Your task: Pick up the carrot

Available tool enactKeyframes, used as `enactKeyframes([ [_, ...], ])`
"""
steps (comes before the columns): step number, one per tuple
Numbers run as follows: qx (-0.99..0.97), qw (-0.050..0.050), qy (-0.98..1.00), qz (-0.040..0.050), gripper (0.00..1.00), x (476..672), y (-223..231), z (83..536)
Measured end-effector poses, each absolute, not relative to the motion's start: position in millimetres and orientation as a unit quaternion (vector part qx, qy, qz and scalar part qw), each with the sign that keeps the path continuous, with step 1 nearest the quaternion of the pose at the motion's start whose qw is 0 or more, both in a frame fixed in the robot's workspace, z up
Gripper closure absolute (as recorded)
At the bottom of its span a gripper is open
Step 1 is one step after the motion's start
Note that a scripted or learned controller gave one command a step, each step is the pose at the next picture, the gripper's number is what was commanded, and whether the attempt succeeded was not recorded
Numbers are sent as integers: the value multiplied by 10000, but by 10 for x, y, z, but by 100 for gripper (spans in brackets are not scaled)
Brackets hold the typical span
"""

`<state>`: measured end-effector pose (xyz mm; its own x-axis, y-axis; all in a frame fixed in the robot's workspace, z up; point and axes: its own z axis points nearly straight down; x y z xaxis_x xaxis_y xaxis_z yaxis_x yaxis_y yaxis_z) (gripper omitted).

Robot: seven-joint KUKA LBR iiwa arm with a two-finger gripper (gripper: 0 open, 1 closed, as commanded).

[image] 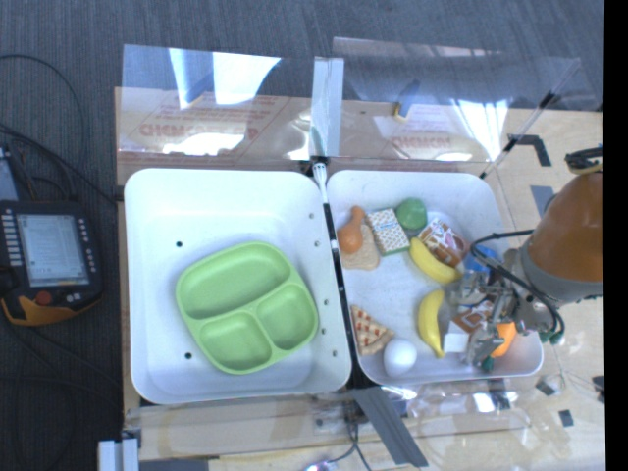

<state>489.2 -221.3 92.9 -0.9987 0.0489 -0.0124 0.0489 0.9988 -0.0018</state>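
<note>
The table (549, 130) carries two white bins: the left bin (157, 263), mid-left of the frame, holds a green divided plate (247, 305); the right bin (461, 189), centre-right, holds the toy food. The arm (574, 238) comes in from the right edge, approx. mid-height, with its gripper (483, 334) low in the lower right corner of the right bin. In this bin, from larger to smaller: two bananas, one (432, 261) in the middle and one (430, 322) lower, a white ball (399, 357) at the bottom, a waffle piece (368, 330) at lower left, a green item (411, 211) at the top. The carrot seems to be the orange piece (350, 230) at the upper left of the right bin, on a tan item; an orange bit (504, 340) just beside the gripper may be sth. else. The jaws are in clutter, so I cannot tell how wide they stand or if they hold anything. I judge the step as approach/grasp, not yet lift. Next move probably needs jaws around the carrot w/o catching neighbours.
</note>
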Motion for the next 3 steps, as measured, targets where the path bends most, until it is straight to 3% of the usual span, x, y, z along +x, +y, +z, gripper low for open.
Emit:
enactKeyframes([
  [1, -1633, 15, 9866, -3, 0, 4854, -2223, 1104],
  [2, -1644, 20, 9864, -9, 100, 4868, -2208, 1196],
  [3, -2091, 70, 9779, -29, 100, 5239, -1790, 2437],
])
